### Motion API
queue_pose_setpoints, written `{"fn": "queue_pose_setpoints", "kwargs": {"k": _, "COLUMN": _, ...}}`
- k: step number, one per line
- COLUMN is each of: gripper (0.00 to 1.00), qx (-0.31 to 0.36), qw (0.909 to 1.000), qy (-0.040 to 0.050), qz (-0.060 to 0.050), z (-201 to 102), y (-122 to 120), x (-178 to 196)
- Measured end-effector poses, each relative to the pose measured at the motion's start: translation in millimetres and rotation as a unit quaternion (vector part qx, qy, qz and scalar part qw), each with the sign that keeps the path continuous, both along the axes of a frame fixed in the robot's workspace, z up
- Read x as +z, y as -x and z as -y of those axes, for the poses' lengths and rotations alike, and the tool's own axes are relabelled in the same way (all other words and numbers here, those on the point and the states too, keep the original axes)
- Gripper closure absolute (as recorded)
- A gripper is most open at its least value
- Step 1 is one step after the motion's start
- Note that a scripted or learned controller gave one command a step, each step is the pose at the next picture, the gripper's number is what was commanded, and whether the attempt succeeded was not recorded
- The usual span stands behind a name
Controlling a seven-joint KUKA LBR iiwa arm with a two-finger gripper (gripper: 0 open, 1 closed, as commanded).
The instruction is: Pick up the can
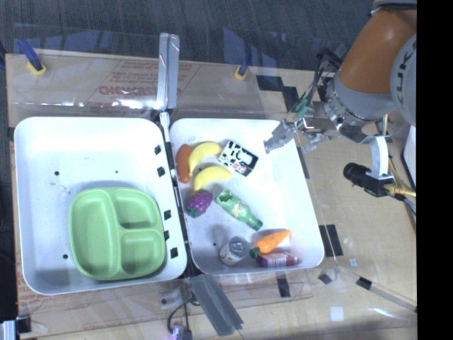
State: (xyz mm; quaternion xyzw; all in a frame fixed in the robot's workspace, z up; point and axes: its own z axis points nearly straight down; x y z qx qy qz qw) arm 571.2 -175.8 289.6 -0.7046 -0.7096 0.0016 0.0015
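Approach phase right now: jaws (277,142) hang over the upper right edge of the right bin (308,211), and whether they are parted or closed can't be told from this angle; nothing sits between them. Can (233,250) lies down at the near wall, touching the carrot (272,241), with a pink bottle (277,261) just beside. Next move, I'd judge, calls for travelling across the bin, past the green bottle (238,209), and dropping squarely over that silver lid.

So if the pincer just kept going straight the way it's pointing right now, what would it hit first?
The pincer points left and slightly down over the right bin's upper right corner. Carried on, it would most likely meet the black and white carton first, not the can. Its height is unclear, so it might pass above.
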Motion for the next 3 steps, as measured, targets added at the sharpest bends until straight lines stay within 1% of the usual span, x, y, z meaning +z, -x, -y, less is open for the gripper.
{"fn": "queue_pose_setpoints", "kwargs": {"k": 1, "gripper": 0.00, "qx": -0.030, "qw": 0.9996, "qy": 0.0002, "qz": 0.000, "z": -74.9, "y": -11.5, "x": -96.5}}
{"fn": "queue_pose_setpoints", "kwargs": {"k": 2, "gripper": 0.00, "qx": 0.016, "qw": 0.9998, "qy": 0.0014, "qz": 0.013, "z": -42.2, "y": -44.6, "x": -175.6}}
{"fn": "queue_pose_setpoints", "kwargs": {"k": 3, "gripper": 1.00, "qx": 0.017, "qw": 0.9998, "qy": 0.0036, "qz": 0.012, "z": -40.0, "y": -44.6, "x": -164.9}}
